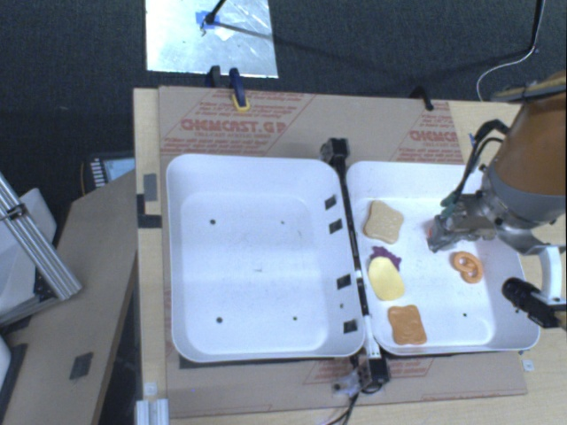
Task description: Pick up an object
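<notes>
Hanging over the right white bin (509, 330), the gripper (447, 234) sits low above the bin floor at the end of the grey arm (532, 180), whose orange band shows above the wrist. Whether the jaws are parted or pressed together cannot be told from this angle; nothing is seen between them.

Nearest the jaws, just to their lower right, lies an orange pretzel (467, 266) on the bin floor, apart from the fingers. To the left of the jaws, a little farther off, rests a pale slice of toy bread (384, 222). Below that and farther from the jaws, a yellow oval piece (386, 280) lies partly over a small purple piece (386, 256) that peeks out at its top edge. Farther down still, toward the bin's front wall, sits a browned square of toast (407, 324).

Well away to the left of the jaws, past the black clips along the shared rim, stands the left white bin (177, 264). Both bins rest on a sheet of brown cardboard (266, 122).
</notes>
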Motion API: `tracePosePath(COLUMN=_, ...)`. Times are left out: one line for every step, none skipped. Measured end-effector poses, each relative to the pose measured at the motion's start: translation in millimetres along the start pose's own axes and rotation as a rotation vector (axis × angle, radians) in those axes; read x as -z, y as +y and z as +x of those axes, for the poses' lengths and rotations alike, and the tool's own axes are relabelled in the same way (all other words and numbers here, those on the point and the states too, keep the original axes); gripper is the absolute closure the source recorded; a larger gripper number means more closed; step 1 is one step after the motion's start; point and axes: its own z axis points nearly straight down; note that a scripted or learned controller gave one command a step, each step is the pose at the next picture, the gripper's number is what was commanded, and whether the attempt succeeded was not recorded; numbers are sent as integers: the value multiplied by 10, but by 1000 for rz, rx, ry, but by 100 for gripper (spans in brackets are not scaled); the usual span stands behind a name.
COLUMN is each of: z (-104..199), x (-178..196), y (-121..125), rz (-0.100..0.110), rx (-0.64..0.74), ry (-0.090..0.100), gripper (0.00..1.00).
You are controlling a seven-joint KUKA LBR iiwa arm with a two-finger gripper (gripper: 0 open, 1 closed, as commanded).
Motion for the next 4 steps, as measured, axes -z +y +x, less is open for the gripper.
tracePosePath(z=565, x=1213, y=-98, rz=-12, rx=6, ry=2, gripper=100)
tracePosePath(z=1404, x=2145, y=-97, rz=-9, rx=7, ry=5, gripper=100)
tracePosePath(z=2053, x=2315, y=-102, rz=0, rx=5, ry=3, gripper=100)
tracePosePath(z=2648, x=2723, y=-99, rz=-1, rx=5, ry=5, gripper=100)
